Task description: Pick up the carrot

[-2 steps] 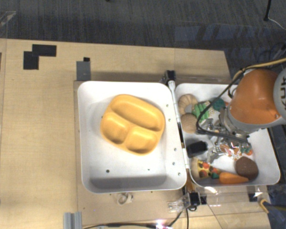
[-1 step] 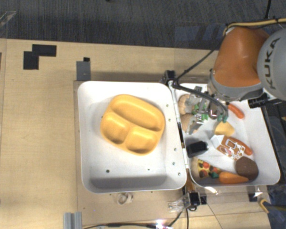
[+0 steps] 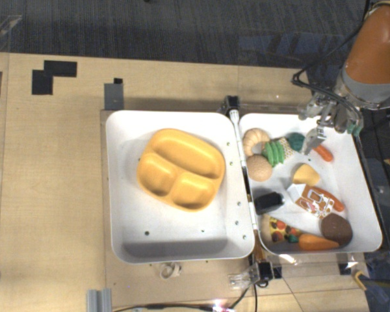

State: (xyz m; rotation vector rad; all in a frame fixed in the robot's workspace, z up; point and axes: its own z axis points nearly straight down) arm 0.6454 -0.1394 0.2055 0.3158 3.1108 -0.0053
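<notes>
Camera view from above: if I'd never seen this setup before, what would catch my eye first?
Most likely the big yellow divided tray, lying alone in the left white bin. Next, the right bin, crowded with small toy foods, including an orange carrot along its near edge beside a brown oval piece. Above that bin's far right corner hangs the grey arm with its orange band, its gripper close over a small orange-red piece.

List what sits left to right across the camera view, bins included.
Left bin → yellow divided tray → right bin rim → black block → yellow wedge → brown egg-shaped item. The carrot lies at the right bin's near edge; the gripper hangs over its far right corner.
</notes>
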